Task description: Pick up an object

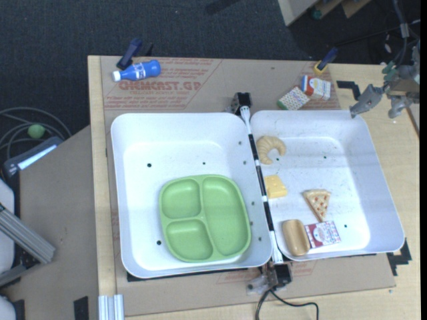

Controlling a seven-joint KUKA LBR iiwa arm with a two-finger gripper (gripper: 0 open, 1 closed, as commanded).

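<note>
The gripper [387, 89] hangs off the right bin's [373, 179] far corner, its state impossible to tell, probably leaving the view clear over the croissant [270, 149], cheese [275, 187], pizza [318, 203] and roll [295, 237] lying there as pickable targets.

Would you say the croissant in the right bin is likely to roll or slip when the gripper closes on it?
The croissant lies flat and curved, so probably won't roll. Its rounded surface may slip between fingers. It sits against the bin wall, so a push could pivot it.
</note>
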